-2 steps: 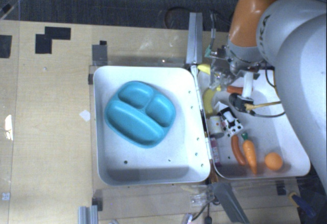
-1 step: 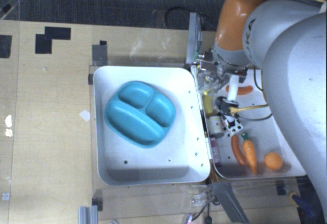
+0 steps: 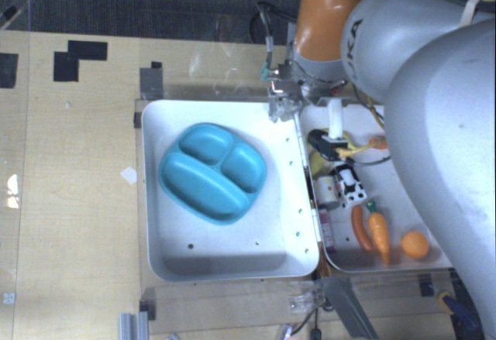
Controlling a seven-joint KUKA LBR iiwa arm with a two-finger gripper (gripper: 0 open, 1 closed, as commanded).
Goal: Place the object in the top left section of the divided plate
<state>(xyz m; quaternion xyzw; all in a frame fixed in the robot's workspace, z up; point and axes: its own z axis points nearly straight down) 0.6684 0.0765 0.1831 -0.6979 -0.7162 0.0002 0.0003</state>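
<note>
Gripper (image 3: 280,102): metal tip under the orange-banded wrist, poised over the far right corner of the left bin (image 3: 225,253), just beside the wall shared with the right bin (image 3: 345,257). Open or closed: cannot tell. Nothing is visibly held in it.

Divided plate (image 3: 213,172): blue, three sections, flat on the left bin floor. It sits down and toward the view's left of the gripper, apart from it. The top left section (image 3: 203,141) is the target, and nothing lies in it.

Object: the task does not name it. All candidates lie in the right bin, down and toward the view's right of the gripper:
- carrot (image 3: 378,234)
- red-orange long piece (image 3: 359,228), close beside the carrot, contact unclear
- orange ball (image 3: 415,244), near the carrot
- black-and-white piece (image 3: 353,190), nearest the gripper

Hazards, as judged:
- **Empty transfer:** a move to the plate probably delivers nothing, because no load shows in the gripper.
- **Bad pick:** the carrot and the red-orange piece lie so close that a close there may catch both, or squeeze one out.
- **Wall strike:** the gripper hangs near the shared wall, so a low crossing could clip it.
- **Wrong section:** the plate's ridges look low, so a round item dropped off-centre may roll into the neighbouring section.
</note>
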